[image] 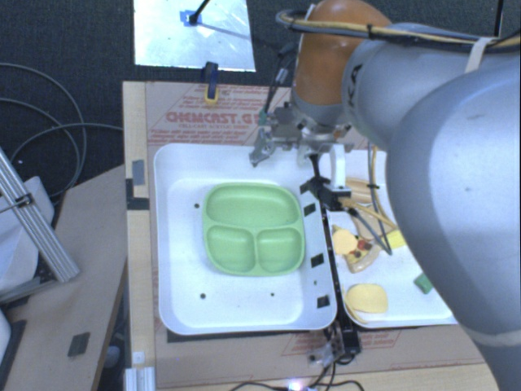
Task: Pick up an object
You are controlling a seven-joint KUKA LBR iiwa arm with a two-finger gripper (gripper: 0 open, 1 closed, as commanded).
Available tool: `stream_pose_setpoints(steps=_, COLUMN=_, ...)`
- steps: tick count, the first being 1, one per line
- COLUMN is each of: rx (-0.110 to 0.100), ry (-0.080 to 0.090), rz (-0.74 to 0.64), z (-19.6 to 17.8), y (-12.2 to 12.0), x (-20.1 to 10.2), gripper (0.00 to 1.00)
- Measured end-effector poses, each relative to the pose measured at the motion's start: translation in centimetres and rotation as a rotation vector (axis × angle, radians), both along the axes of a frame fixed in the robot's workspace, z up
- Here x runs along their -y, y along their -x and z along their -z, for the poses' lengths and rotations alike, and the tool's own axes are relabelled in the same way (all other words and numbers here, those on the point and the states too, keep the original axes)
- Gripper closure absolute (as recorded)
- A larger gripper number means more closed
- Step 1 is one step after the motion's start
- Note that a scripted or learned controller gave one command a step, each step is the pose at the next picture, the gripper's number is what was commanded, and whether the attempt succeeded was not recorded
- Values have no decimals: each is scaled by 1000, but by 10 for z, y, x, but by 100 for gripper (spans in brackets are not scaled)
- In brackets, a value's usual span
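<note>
Arm: grey body with its orange band reaches in from the right and covers much of the right bin (399, 312).
Claw: the claw (281, 145) hangs over the far rim of the left bin (175, 300), near the divider between the two bins; whether it is spread or closed I cannot tell, and nothing can be seen held in it.
Left bin: holds a green divided tray (252, 228), lying flat near the middle, three compartments up, all bare.
Right bin: holds small things, partly hidden by the arm: a round yellow piece (366, 298) near the front rim, a pale yellow lump (344, 241) just beside the divider, a small green block (422, 283) further right, and some thin curved pieces I cannot name.
Surface: cardboard sheet (203, 116) with red lettering under both bins.
Step in hand: by my reading, the approach; no object has been picked, and the claw is apart from the tray.
Next move: probably choose a target, the tray being nearest, come down over its raised rim or a compartment wall, and close there, since its flat floor offers no grip.
</note>
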State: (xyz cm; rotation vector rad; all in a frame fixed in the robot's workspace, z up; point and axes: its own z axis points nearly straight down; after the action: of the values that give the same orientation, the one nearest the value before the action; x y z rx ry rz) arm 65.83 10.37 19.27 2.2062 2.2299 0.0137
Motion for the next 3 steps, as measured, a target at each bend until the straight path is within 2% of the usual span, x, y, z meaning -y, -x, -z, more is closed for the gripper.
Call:
stream_pose_setpoints(steps=1, rx=-14, ry=2, rz=11, z=9, y=72, x=1, gripper=0)
stream_pose_setpoints(steps=2, rx=-3, ry=-2, rz=0, z=1, y=17, x=-77, gripper=0)
stream_pose_setpoints(steps=3, rx=10, ry=-2, rz=5, z=-146, y=-2, x=-70, gripper=0)
